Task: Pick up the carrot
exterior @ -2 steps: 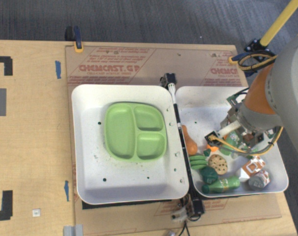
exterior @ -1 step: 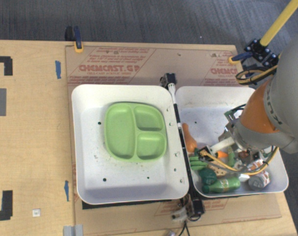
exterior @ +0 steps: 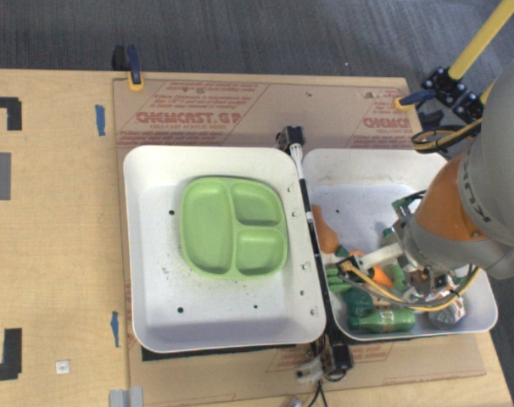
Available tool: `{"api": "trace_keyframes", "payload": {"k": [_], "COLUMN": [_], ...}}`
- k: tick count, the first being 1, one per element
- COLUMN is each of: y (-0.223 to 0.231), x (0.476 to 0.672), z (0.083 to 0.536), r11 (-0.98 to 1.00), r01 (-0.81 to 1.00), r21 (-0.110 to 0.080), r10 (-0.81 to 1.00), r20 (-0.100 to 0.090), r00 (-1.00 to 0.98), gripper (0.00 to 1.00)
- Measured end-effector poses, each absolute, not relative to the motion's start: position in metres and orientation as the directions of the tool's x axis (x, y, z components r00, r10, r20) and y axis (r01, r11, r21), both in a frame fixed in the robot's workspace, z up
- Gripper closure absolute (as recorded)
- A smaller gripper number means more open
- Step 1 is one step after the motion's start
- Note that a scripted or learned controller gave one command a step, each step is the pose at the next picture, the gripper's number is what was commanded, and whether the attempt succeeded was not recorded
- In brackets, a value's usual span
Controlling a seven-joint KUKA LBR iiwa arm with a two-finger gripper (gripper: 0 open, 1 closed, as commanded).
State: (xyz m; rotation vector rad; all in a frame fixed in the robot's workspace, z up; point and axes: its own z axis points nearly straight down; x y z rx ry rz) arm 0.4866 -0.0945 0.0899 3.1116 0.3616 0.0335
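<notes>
a: item one, your carrot [exterior: 326, 231]?
b: orange, lying along the left wall of the right bin [exterior: 359, 185], just above a pile of green toys [exterior: 371, 312].
a: the jaws?
b: low over that pile, near the carrot; you cannot tell their state.
a: left bin [exterior: 147, 227]?
b: holds a green divided plate [exterior: 234, 226].

Arm [exterior: 460, 210] low over right bin [exterior: 359, 181] (cluttered); carrot [exterior: 326, 232] by divider; green plate [exterior: 234, 227] in left bin [exterior: 155, 253].
</notes>
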Motion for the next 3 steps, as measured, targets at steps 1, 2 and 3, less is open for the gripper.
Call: {"api": "trace_keyframes", "payload": {"k": [1,2,3], "y": [-0.0929,-0.0937,-0.093], "x": [0.4871,0.4863,0.4863], "z": [0.0898,0.0899,0.0898], "r11": [-0.98,-0.975,-0.977], "r01": [0.201,0.223,0.215], "r21": [0.012,0.01,0.01], "r10": [0.201,0.223,0.215], "r20": [0.019,0.02,0.02], "r00": [0.979,0.975,0.976], "gripper": [0.0,0.0,0.0]}}
